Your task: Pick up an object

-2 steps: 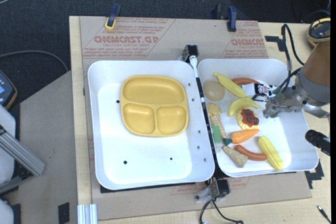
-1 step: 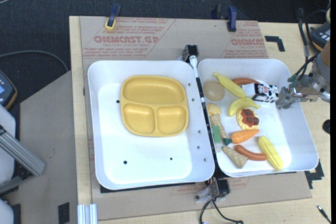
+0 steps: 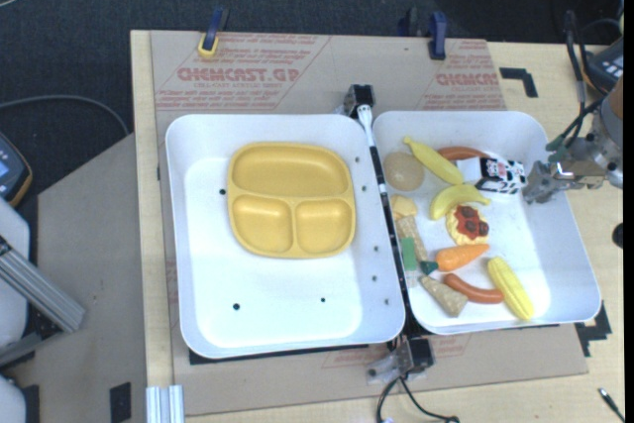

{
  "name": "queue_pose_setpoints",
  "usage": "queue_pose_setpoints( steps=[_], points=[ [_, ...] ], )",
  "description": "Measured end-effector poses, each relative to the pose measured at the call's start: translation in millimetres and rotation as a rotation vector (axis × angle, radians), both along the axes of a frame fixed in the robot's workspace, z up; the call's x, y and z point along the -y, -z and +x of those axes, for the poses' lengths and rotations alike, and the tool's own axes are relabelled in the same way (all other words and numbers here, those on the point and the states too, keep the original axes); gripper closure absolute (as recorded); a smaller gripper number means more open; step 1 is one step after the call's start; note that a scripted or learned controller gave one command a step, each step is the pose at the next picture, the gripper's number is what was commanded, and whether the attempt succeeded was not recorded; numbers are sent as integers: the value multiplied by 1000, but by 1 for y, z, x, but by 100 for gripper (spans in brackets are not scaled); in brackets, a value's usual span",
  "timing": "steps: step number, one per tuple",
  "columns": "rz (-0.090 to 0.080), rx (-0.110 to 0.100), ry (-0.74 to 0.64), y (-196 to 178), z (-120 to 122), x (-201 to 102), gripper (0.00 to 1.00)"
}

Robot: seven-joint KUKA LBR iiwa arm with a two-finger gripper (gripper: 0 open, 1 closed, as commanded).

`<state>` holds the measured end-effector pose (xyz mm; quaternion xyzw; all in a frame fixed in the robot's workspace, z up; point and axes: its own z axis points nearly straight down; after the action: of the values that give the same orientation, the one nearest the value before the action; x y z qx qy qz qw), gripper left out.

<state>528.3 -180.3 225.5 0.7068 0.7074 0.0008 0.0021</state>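
At the right rim of the right bin [image 3: 565,213] the gripper [image 3: 551,179] hangs just above the wall, and whether it is wide, narrow or holding anything I cannot tell from this slant. Nothing is visibly between its tips. The toys lie crowded toward the bin's left half: a black-and-white cow [image 3: 502,172] nearest the tool, a banana [image 3: 432,159] crossing a sausage [image 3: 458,154], a pizza slice [image 3: 468,224], a carrot [image 3: 461,258] and a corn cob [image 3: 510,286]. The risk, I judge, is a descent so near the wall that a tip strikes the rim, or closes on bare floor beside the cow. Farther in, overlapping pieces could tip or slide out of the pinch. A yellow divided tray [image 3: 292,198] sits alone in the left bin [image 3: 198,243]
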Motion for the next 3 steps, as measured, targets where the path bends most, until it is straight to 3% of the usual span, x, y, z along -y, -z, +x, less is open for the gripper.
queue_pose_setpoints(
  steps=[1, 3],
  points=[
    [4, -5, -5, 1, 7, -54, 100],
    [4, -4, -7, -5, -4, -158, 100]
  ],
)
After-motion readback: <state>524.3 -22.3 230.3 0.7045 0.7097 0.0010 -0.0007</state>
